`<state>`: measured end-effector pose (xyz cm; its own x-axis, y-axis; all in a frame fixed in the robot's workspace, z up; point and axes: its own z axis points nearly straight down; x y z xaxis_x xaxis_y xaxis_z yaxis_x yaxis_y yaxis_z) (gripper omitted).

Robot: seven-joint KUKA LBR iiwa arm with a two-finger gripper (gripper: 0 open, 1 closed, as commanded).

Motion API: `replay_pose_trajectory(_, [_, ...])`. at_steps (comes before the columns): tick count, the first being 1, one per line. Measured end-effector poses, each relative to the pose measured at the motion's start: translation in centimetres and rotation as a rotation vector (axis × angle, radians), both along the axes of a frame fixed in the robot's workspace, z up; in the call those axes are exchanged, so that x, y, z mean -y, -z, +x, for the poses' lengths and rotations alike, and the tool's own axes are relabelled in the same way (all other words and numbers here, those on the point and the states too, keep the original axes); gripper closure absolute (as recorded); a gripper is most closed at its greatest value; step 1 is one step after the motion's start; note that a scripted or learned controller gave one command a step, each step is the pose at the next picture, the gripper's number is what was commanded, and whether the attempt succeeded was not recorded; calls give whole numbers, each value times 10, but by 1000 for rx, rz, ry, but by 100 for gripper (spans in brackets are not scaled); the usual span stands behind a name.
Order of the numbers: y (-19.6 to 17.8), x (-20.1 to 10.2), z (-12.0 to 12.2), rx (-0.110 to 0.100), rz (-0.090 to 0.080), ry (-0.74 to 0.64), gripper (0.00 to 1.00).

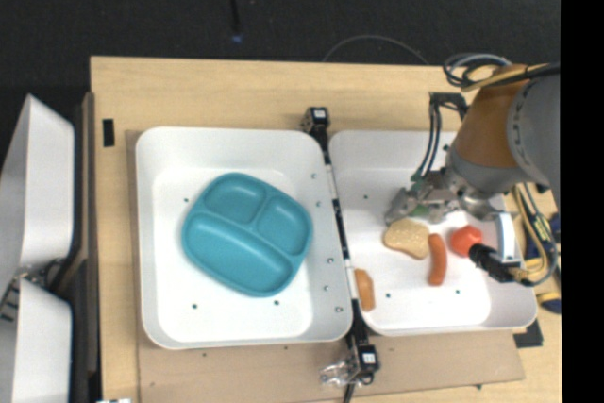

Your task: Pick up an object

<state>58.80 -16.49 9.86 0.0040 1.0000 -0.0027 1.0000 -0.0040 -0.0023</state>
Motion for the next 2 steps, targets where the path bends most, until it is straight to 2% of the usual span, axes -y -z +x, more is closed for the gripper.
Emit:
replay_pose_trajectory(1, [-14,0,2,8,0,3,100])
replay_pose_trajectory(2, [-68,7,-5,9,2,-1,100])
